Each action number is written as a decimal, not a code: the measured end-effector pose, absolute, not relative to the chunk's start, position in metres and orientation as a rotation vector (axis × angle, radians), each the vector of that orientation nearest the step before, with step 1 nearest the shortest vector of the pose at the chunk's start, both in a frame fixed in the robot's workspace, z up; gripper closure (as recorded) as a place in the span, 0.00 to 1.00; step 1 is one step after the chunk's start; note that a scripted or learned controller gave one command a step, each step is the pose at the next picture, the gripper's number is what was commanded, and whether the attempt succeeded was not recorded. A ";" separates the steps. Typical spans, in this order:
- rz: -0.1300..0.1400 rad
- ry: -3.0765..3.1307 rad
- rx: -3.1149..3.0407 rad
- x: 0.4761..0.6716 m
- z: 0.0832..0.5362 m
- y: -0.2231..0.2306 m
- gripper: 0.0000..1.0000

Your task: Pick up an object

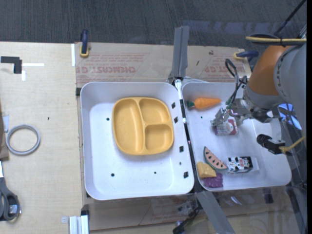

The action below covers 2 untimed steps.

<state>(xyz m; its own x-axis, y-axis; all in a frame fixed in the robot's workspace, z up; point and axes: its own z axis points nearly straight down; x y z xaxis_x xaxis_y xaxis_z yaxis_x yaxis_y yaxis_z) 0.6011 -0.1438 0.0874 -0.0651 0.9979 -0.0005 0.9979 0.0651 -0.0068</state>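
Note:
The right bin (273, 177) holds several toy foods. An orange carrot (205, 102) lies at its far left. Along the near side are a watermelon slice (214, 158), a yellow wedge (204, 170), a purple piece (212, 181) and a black-and-white carton (240, 164). A small red and white item (227, 127) lies in the middle. My gripper (222, 117) reaches in from the right and hangs right over that item's left end, seemingly touching it. The arm hides part of the bin's right side.
The left bin (97, 169) holds a yellow divided plate (143, 126). A raised divider (181, 126) separates the two bins. On the bench at the left lie a grey ring (21, 139) and scissors (9, 204). Cables hang near the arm (273, 77).

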 end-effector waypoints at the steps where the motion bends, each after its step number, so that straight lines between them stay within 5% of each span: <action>1: 0.019 -2.290 -2.136 0.600 0.091 -0.143 1.00; 2: 0.004 -2.204 -2.239 0.587 0.210 -0.098 1.00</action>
